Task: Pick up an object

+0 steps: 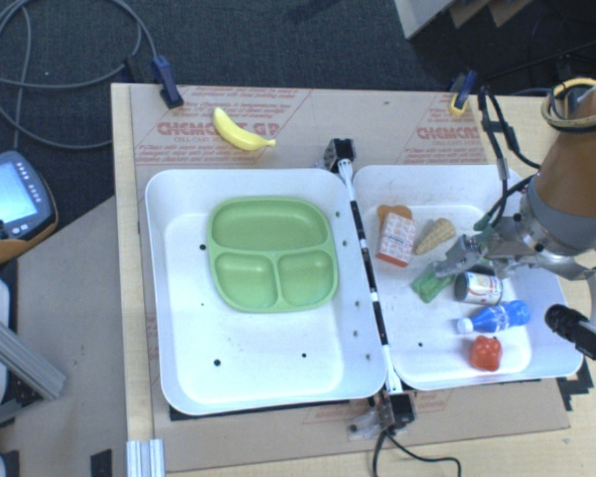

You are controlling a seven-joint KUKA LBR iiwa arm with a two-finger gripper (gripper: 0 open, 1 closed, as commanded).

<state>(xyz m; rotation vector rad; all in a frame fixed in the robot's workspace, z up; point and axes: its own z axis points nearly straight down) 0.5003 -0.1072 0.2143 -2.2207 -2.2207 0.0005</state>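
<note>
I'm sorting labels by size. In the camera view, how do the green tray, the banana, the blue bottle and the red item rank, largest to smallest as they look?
1. Green tray, by far the largest.
2. Banana and blue bottle: these look alike in length, so I won't rank them.
3. Red item, smallest.

The bench [278,117] bears two white bins [179,296], side by side, and a banana [241,132].

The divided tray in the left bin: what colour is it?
Light green, clearest in the camera view.
</note>
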